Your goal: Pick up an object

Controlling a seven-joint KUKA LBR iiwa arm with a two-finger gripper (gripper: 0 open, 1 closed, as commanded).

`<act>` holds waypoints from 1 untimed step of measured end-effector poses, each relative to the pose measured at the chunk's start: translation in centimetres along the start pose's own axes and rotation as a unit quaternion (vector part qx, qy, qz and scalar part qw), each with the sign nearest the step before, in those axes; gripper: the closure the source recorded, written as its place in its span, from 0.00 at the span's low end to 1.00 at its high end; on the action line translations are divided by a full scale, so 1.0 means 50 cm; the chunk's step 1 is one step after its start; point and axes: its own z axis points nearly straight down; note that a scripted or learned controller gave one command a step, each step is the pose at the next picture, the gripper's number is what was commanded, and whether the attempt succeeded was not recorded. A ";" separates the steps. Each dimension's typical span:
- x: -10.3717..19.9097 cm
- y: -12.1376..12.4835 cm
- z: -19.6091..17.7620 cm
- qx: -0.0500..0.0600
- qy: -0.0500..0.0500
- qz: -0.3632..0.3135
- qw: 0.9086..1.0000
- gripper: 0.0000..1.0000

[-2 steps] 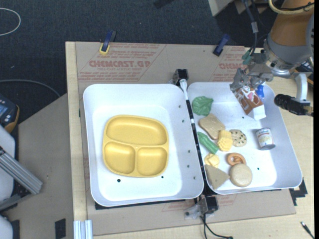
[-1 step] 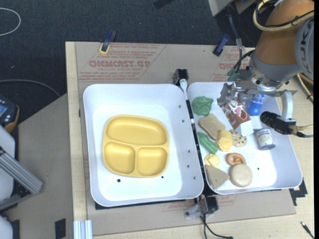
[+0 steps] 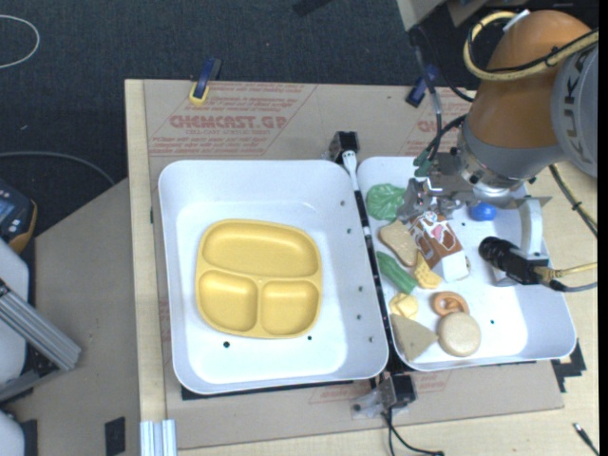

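My gripper (image 3: 424, 200) hangs low over the far left part of the right bin (image 3: 532, 335). Just below it in the view lies a brown, white and red cake-like piece (image 3: 439, 238), with a white block (image 3: 455, 267) at its near end. Whether the gripper touches the brown piece cannot be made out. A green leafy item (image 3: 385, 199) lies to the gripper's left, and a tan bread slice (image 3: 399, 241) sits beside the brown piece. A small blue ball (image 3: 484, 211) rests to the gripper's right, under the wrist.
The left bin (image 3: 180, 255) holds a yellow divided plate (image 3: 256, 275). Nearer in the right bin lie a green pod (image 3: 398, 273), yellow bits (image 3: 405, 304), a donut (image 3: 448, 304), a round tan biscuit (image 3: 460, 334) and a tan wedge (image 3: 409, 336).
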 end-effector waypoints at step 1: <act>0.082 -0.075 0.035 0.001 0.000 0.000 1.000 1.00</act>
